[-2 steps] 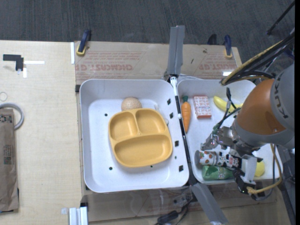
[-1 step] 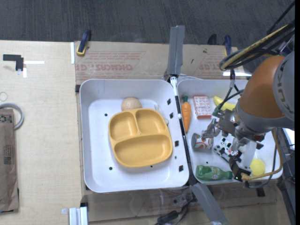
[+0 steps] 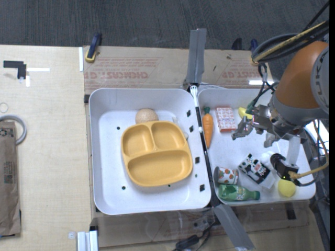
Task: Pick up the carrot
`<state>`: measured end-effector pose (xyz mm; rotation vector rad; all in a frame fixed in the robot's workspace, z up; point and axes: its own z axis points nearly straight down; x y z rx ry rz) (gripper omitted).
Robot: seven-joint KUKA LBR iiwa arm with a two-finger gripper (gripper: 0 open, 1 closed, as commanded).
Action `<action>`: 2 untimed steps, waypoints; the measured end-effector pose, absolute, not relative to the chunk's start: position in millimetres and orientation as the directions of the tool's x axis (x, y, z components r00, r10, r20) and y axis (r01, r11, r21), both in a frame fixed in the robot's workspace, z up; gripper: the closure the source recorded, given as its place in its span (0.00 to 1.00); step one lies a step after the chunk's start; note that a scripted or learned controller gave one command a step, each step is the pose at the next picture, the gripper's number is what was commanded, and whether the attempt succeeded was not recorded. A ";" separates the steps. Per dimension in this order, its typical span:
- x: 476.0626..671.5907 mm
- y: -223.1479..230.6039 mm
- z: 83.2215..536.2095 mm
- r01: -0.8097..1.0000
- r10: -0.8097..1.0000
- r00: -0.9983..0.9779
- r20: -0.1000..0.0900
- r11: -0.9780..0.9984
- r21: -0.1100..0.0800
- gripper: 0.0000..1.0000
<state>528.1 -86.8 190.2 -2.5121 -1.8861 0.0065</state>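
Observation:
The orange carrot [image 3: 208,129] with a green top lies lengthwise in the right bin [image 3: 230,149], close against its left wall. My gripper [image 3: 242,131] hangs over the middle of the right bin, a short way to the right of the carrot and apart from it. Nothing is seen held in it. The grey arm with its orange band [image 3: 301,77] reaches in from the right and hides part of the bin's far right side.
A red-and-white box [image 3: 225,118] lies just right of the carrot. A small can [image 3: 226,175], a green bottle [image 3: 238,193], a black-and-white item [image 3: 254,169] and a yellow ball [image 3: 286,188] lie near the front. The left bin holds a yellow divided plate [image 3: 156,153] and a beige round thing [image 3: 146,115].

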 end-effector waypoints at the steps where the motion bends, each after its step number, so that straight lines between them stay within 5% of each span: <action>1: 484.4 -105.0 101.6 0.974 0.974 0.228 -0.001 -0.228 -0.002 0.00; 2: 477.7 -97.0 92.1 0.942 0.942 0.336 0.000 -0.336 0.001 0.00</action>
